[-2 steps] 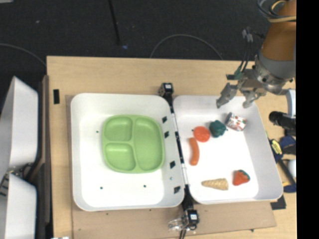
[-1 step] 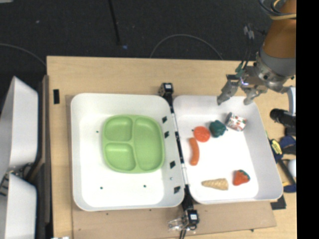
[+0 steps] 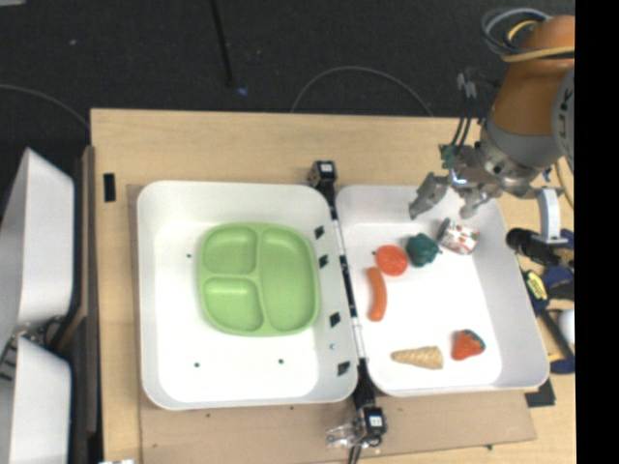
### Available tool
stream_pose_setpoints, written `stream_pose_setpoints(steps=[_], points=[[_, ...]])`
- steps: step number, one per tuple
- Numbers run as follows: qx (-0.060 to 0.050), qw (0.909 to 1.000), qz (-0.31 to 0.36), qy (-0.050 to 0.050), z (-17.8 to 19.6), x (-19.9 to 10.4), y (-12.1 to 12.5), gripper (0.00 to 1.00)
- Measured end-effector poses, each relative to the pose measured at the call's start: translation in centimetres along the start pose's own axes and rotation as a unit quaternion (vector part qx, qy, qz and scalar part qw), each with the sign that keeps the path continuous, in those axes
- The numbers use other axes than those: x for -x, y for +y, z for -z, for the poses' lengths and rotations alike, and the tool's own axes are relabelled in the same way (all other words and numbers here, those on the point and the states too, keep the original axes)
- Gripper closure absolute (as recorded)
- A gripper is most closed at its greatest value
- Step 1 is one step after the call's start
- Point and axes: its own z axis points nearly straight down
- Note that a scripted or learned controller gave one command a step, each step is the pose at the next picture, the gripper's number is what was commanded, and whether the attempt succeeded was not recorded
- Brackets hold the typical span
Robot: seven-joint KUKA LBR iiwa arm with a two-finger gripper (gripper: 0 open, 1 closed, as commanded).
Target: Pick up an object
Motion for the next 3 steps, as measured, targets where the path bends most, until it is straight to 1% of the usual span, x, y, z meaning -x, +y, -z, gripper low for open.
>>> stream_pose_setpoints(steps=[1, 2, 3], points=[[0.0, 1.0, -0.001, 0.0, -4.2, 0.4, 0.0, 0.0], [-0.001, 1.0, -0.003, 0.0, -10.4, 0.5, 0.4, 0.0], [0.003, 1.0, -0.003, 0.0, -8.8, 0.6, 0.6, 1.0]])
